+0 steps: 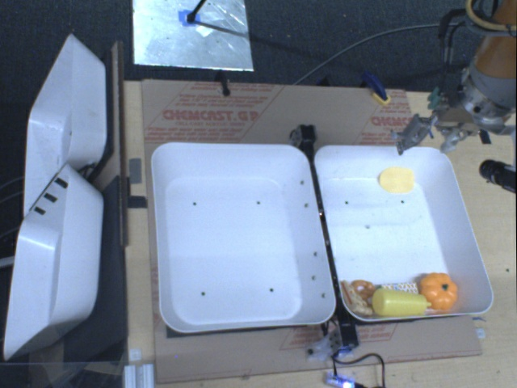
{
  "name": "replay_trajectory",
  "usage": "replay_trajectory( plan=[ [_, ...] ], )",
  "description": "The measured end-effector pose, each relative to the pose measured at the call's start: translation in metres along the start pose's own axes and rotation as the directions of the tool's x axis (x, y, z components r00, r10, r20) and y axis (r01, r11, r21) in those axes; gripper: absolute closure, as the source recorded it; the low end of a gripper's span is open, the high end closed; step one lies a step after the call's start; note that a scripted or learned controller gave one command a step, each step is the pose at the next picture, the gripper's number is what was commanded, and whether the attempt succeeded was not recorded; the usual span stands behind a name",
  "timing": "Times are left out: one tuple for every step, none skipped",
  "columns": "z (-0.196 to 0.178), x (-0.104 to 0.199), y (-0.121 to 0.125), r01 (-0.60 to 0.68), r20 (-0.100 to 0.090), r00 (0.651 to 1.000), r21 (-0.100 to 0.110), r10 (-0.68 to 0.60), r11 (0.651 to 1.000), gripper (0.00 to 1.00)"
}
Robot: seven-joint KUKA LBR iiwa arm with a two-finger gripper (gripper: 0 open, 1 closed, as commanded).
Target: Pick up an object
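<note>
My gripper hangs over the far rim of the right bin, its two fingers spread apart with nothing between them. A flat yellow round piece lies in the bin just below and left of the gripper. Along the bin's near wall sit an orange pumpkin-like toy, a yellow-green oblong object and a small brown pretzel-like item.
The left bin stands beside the right one, on brown cardboard. A metal plate lies at the back, stacked white bins at the far left. A blue-yellow clip rests behind the right bin.
</note>
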State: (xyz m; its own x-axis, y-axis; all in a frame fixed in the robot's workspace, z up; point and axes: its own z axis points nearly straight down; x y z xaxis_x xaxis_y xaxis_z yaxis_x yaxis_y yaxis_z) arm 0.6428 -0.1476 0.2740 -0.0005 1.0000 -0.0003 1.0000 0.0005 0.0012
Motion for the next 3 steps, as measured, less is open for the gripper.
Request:
replay_trajectory(
  plan=[
    [0.083,-0.052,-0.024,-0.005,-0.001,1.000,0.007,0.005,1.000,0.00],
    [0.100,-0.050,-0.012,0.000,0.000,1.000,0.001,0.000,1.000,0.00],
    [0.194,-0.058,-0.011,-0.001,-0.002,1.000,0.008,0.001,1.000,0.00]
  ],
)
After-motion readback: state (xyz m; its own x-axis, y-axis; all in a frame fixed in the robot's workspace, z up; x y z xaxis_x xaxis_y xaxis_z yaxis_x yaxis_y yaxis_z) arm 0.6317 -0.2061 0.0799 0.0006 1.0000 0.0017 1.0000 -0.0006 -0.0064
